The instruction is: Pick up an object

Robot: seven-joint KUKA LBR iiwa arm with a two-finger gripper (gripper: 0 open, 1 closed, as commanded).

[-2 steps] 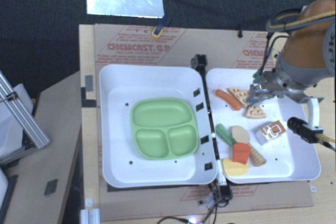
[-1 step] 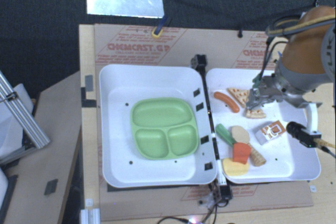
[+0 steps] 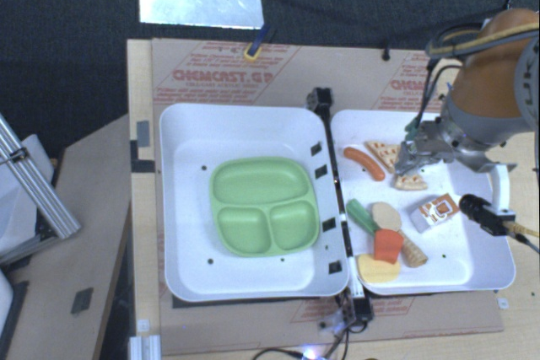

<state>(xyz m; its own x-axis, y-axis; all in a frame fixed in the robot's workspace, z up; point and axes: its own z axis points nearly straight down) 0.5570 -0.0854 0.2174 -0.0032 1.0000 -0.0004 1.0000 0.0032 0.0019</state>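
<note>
Camera view: right bin (image 3: 477, 265) and left bin (image 3: 181, 147) side by side; green divided plate (image 3: 261, 206) sits mid left bin. The arm enters from 3 o'clock; gripper (image 3: 411, 160) is down low near 12 o'clock of the right bin; cannot tell if it is spread or closed, since the tip is hidden against the toys. Waffle wedge (image 3: 412, 180) lies right at the gripper's 6 o'clock, looks touching; second waffle piece (image 3: 382, 153) is just beside at 9 o'clock; orange sausage (image 3: 364, 163) is next to that, further toward 9. Grey-orange box (image 3: 434, 211) is near at the gripper's 5 o'clock, apart from it. A cluster sits at the bin's 7 o'clock: green stick (image 3: 361, 215) touching tan oval (image 3: 387, 216); red block (image 3: 387, 245) below the oval; yellow piece (image 3: 378, 269) under the block; tan cone (image 3: 413, 253) at the block's 3 o'clock.
</note>
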